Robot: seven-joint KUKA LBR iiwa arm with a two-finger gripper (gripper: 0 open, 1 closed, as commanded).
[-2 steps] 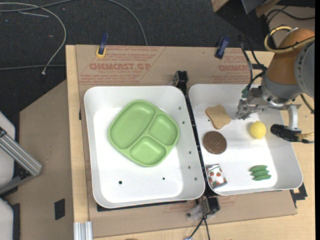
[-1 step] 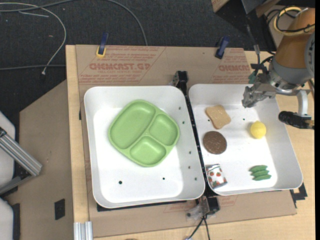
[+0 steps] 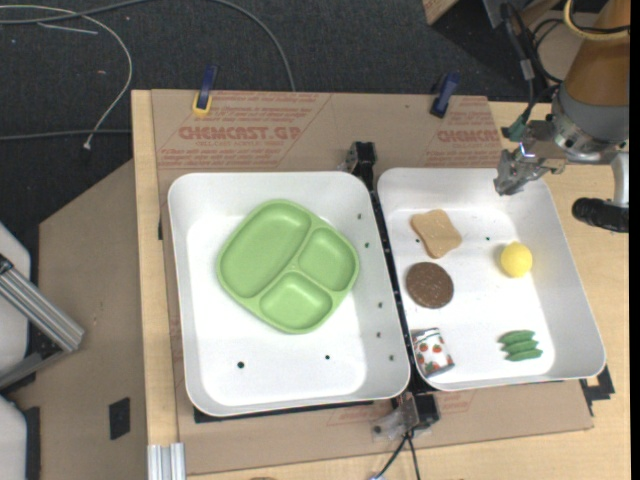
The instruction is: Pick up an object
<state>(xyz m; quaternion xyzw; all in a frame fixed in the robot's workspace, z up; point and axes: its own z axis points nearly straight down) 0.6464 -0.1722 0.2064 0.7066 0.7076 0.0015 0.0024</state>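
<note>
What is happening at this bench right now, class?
A grey robot arm reaches in from the right, and its end effector sits over the far edge of the right bin, above the objects and with nothing seen in it. That bin holds a toast slice, a brown cookie, a lemon, green pea pods and a small printed can. The left bin holds a green divided plate. Nothing is picked up yet.

One fixed camera looks down at a slant on the bench from well above, its near edge at the frame's bottom. The left bin [image 3: 200, 358] sits just left of centre, the right bin [image 3: 570, 318] beside it, both wholly framed.
</note>
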